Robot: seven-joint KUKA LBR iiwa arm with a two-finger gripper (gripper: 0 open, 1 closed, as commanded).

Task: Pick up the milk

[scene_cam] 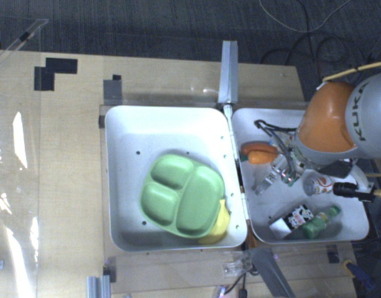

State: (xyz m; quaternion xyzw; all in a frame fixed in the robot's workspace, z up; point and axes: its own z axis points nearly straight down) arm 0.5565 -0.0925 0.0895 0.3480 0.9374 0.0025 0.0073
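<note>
Hand (pixel 279 174) hangs near the milk (pixel 297 218), seemingly apart — openness cannot be told.

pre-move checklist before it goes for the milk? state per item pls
1. Target found: milk carton lies in the right bin, near its front wall: ok.
2. Same bin: gripper is over the right bin: ok.
3. Alignment: gripper over the milk carton: not ok, it hangs further back, beside the orange item.
4. Path: bin floor between gripper and milk carton is bare: ok.
5. Room around target: not ok, green bottle lies tight against the milk carton.
6. Gap between milk carton and front wall: cannot tell.
</note>
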